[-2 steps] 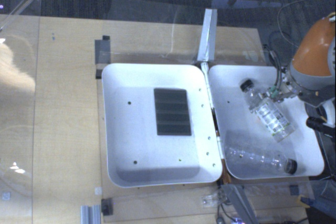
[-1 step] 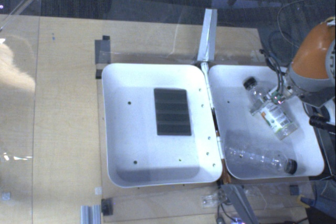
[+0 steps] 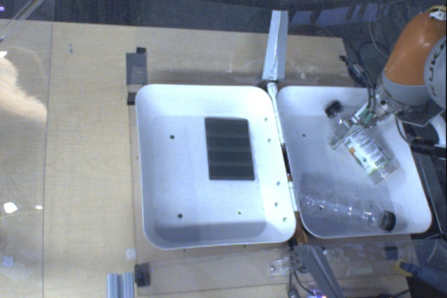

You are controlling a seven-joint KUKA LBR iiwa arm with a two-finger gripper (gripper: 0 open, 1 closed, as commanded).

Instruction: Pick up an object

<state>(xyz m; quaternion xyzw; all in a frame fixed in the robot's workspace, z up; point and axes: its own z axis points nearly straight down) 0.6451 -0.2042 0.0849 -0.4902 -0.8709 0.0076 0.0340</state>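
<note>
In the right bin [image 3: 307,150] a clear plastic bottle [image 3: 363,149] with a white and green label lies tilted, its black cap [image 3: 332,109] pointing to the upper left. My gripper [image 3: 368,114] reaches in from the right and sits right over the bottle's upper part, close to or touching it. A second clear bottle [image 3: 346,209] with a dark cap [image 3: 386,220] lies along this bin's near wall. A flat, ribbed black block [image 3: 229,149] rests in the middle of the left bin [image 3: 160,171].
The arm's orange band [image 3: 412,45] and grey wrist hang over the right bin's far right corner, with cables behind. A metal post [image 3: 275,45] stands at the back between the two bins. Small brackets sit at the left bin's corners.
</note>
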